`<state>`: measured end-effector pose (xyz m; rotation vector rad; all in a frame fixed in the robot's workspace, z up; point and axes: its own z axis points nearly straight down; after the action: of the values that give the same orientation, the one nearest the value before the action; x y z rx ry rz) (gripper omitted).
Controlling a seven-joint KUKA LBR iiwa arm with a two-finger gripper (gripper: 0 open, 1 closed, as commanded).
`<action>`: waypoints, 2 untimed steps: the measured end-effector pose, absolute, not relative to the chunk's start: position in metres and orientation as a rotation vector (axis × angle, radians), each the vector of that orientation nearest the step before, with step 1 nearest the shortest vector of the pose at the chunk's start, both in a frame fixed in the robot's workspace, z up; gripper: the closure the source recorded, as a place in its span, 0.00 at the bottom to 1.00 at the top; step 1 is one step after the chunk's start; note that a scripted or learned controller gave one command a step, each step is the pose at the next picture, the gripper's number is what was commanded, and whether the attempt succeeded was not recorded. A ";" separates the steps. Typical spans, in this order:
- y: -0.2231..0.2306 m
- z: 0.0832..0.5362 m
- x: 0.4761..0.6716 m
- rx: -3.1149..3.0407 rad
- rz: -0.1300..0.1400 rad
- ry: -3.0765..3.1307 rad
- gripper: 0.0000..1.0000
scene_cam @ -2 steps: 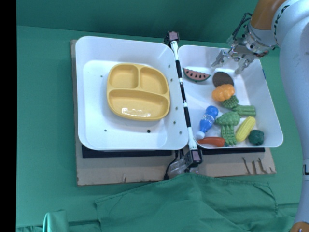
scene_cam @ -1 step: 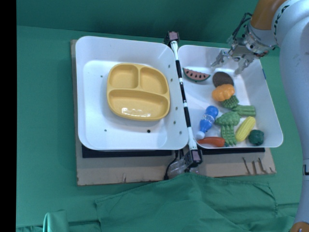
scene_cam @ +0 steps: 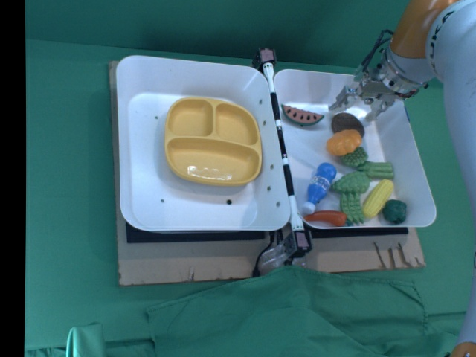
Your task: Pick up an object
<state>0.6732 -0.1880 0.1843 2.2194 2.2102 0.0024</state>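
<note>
Hovering over the far end of the right-hand shallow white bin [scene_cam: 416, 162], the two-finger tool [scene_cam: 364, 103] hangs with its fingers spread and nothing between them — so the pick, as I judge it, has not yet been made. Everything is left: choosing a piece, closing on it, lifting it clear.

Candidates lie just below and near the tool. A dark brown round toy [scene_cam: 347, 123] sits almost under the fingertips, touching or nearly touching an orange rounded toy [scene_cam: 343, 142] on its near side. To the left, apart from the rest, lies a watermelon slice toy [scene_cam: 302, 115], red with a green rind. Nearer the viewer the pieces crowd together: green leafy vegetable toys [scene_cam: 360, 181], a yellow corn cob toy [scene_cam: 378, 197], a dark green round toy [scene_cam: 394, 211], a small blue and white bottle [scene_cam: 318, 183] and a red-orange carrot-like toy [scene_cam: 326, 218] at the near edge.

For room, the far part of the bin has bare floor around the watermelon slice and the brown piece, which looks the easier ground; the near cluster leaves little space for fingers to go down beside a piece. The tool is close to the bin's far rim and right wall, so a descent there risks clipping them. A black-and-white striped bar [scene_cam: 282, 147] divides the two bins. The left white bin [scene_cam: 141, 192] bears a yellow plastic divided plate [scene_cam: 214, 140], all on the green-covered table [scene_cam: 74, 162].
</note>
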 end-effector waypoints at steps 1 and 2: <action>-0.187 0.193 0.700 2.222 -0.009 2.224 0.00; -0.188 0.184 0.656 2.220 0.006 2.209 0.00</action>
<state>0.6557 -0.1878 0.1843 2.2200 2.2087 0.0065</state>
